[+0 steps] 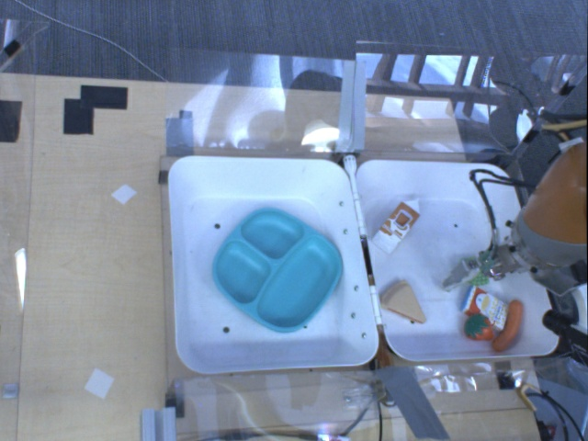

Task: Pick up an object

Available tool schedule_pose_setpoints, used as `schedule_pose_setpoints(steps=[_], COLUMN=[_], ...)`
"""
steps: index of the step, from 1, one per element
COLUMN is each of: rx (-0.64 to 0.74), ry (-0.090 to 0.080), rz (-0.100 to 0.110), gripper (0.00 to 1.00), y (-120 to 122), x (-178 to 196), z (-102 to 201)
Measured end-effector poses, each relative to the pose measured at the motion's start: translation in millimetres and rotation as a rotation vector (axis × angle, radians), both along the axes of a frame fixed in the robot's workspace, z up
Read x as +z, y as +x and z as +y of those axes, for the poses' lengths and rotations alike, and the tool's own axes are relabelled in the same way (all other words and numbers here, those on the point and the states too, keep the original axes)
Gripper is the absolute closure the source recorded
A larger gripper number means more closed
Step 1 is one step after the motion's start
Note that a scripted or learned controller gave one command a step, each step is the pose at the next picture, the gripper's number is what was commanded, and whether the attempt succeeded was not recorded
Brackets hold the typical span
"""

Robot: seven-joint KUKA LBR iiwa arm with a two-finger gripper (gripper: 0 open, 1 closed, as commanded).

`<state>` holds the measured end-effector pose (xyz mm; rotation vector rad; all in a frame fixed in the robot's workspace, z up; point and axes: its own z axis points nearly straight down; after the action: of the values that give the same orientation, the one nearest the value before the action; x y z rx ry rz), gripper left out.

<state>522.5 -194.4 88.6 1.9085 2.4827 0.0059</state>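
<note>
As you scan from the left bin (188, 246), note the blue divided plate (278, 268) at its centre. Across the right bin (432, 177) lie a small carton (396, 226), a tan wedge (404, 301), then the gripper (466, 274), fingers spread wide, holding nothing, above a colourful packet (485, 312) and sausage (508, 326) in the near right corner.

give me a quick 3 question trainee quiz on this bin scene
1. True or false: the blue divided plate lies in the left bin.
2. Which item lies nearest the tool? A) small carton B) tan wedge C) colourful packet
3. Fill in: the sausage lies in the ____ bin.

Key: 1 true; 2 C; 3 right
</note>
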Motion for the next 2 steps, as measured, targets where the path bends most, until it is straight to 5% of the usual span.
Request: schedule_pose_setpoints(steps=[1,2], rx=[0.001,-0.061], ry=[-0.002,0.002], rz=[-0.009,0.004], gripper=[1.0,1.0], y=[3.3,69.3], x=[12.9,28.7], z=[-0.3,17.9])
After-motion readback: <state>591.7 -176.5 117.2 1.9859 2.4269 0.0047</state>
